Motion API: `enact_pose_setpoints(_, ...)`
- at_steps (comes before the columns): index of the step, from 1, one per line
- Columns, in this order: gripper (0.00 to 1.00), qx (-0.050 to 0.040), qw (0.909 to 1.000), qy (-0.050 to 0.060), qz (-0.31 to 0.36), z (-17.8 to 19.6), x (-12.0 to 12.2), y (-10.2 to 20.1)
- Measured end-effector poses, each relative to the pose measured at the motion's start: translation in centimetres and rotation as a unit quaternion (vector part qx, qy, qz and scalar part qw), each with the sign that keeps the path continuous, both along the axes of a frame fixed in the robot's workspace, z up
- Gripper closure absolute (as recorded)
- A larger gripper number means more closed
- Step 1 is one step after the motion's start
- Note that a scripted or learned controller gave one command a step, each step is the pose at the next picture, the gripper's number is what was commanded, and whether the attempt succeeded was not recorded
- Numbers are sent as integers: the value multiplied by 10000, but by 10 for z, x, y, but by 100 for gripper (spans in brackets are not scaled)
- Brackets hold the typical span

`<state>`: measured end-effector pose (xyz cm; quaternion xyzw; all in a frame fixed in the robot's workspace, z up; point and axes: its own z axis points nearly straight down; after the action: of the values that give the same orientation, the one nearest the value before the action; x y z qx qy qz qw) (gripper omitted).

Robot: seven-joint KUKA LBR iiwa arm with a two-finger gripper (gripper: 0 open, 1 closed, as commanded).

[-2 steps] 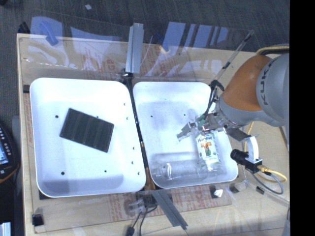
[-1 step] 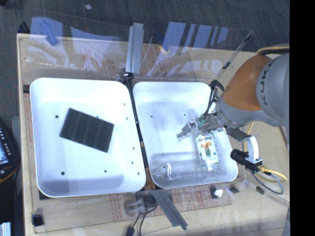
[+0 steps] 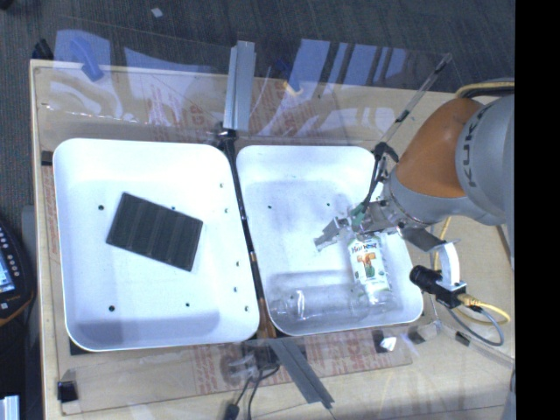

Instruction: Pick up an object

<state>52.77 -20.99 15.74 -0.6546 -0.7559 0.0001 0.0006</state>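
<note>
Camera view — white carton (image 3: 370, 268), green-orange label, lying flat.

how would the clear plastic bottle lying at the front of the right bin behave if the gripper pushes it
The clear plastic bottle lies on its side, so it would probably roll. It looks see-through with nothing inside, so likely light and easily shoved. Its smooth, rounded wall may slip between fingers.

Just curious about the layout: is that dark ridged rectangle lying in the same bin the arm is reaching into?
No, the dark rectangle lies in the left bin; the gripper is over the right bin.
</note>
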Motion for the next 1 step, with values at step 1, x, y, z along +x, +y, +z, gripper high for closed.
enact_pose_setpoints(1,0,0,10000,0,0,0,0,0)
